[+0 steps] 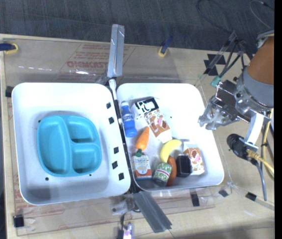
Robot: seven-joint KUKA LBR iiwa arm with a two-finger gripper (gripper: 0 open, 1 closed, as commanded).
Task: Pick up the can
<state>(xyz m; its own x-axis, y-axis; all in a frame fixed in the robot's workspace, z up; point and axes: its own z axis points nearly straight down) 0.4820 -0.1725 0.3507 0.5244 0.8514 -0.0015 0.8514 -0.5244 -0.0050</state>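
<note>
A small dark can (183, 166) lies near the front of the right bin (193, 94), between a yellow banana (169, 149) and a small printed carton (195, 159). My gripper (208, 119) hangs over the right rim of that bin, up and to the right of the can and well apart from it. I see nothing held in it. The grey arm with its orange band (262, 63) comes in from the right edge.
The right bin also holds a blue bottle (128, 119), a black-and-white carton (147, 105), a brown-patterned carton (158, 123), a carrot (141, 138), a green-capped bottle (141, 166) and a green-and-red item (163, 173). A teal divided plate (70, 144) sits in the left bin (26, 96).
</note>
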